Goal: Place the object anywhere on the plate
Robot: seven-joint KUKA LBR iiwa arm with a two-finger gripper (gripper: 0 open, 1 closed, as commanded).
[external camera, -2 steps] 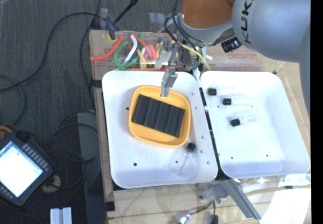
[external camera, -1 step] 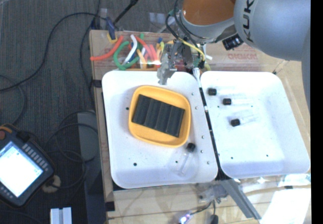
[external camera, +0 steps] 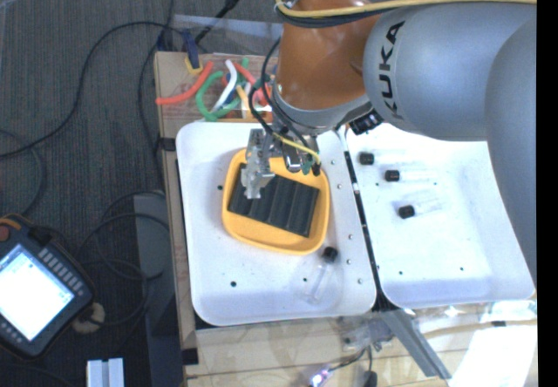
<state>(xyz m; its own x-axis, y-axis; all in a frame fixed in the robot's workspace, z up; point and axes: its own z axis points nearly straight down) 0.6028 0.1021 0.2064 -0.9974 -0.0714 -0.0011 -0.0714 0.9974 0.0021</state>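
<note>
Hand (external camera: pixel 254 185) hovers over yellow plate's (external camera: pixel 234 221) dark object (external camera: pixel 283 207).

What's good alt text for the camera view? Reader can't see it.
A grey KUKA arm with an orange band reaches from the right, its tool hanging over a yellow plate that holds a black ridged block in the left white bin. The right white bin holds several small clear vials with black caps; coloured cables lie behind the bins.
</note>
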